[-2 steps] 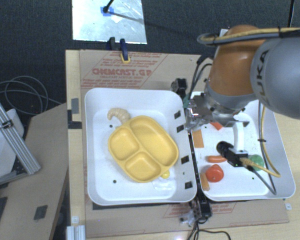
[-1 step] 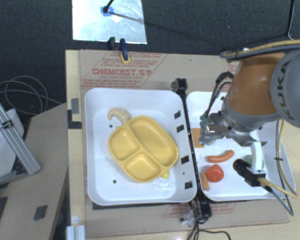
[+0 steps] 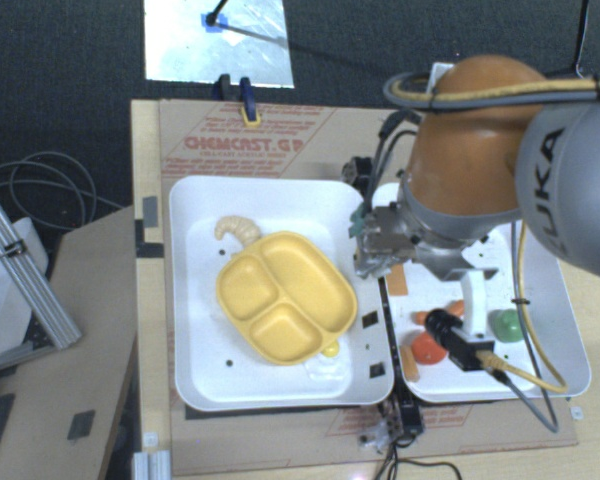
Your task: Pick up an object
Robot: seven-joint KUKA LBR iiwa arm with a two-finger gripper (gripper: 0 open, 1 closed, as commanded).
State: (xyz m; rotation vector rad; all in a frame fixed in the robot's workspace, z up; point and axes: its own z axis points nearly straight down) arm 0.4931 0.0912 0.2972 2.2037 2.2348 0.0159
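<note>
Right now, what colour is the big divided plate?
The divided plate is yellow, seen in the camera view.

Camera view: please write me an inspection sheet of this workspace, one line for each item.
Surface: left bin and right bin, white, side by side on a brown board.
Job's things: yellow divided plate and pale curved piece in left bin; red-orange piece and green piece in right bin.
Clutter: blue-yellow clamp on the board's far edge.
Grippers: gripper above the rims between the bins.
Cables: black cable loops on floor, left.
Surroundings: dark carpet, shiny sheet, metal frame.
</note>
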